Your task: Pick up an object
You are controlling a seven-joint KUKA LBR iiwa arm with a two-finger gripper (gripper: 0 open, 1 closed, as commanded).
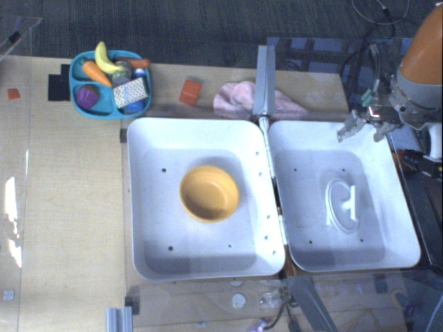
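A yellow bowl (210,193) sits upright in the middle of the left bin (149,247). A white, mug-like object (341,205) lies in the right bin (387,254), hard to tell apart from the white floor. My gripper (362,131) hangs over the far right corner of the right bin, above and to the right of the white object. Its fingers (345,129) are spread open with nothing between them. The orange band of the arm (423,54) shows at the right edge.
Behind the left bin stand a blue tray (93,109) of toy food, an orange block (190,92) and a pink cloth (239,99). A grey metal post (262,81) rises between the bins. Cables hang near the arm at the top right.
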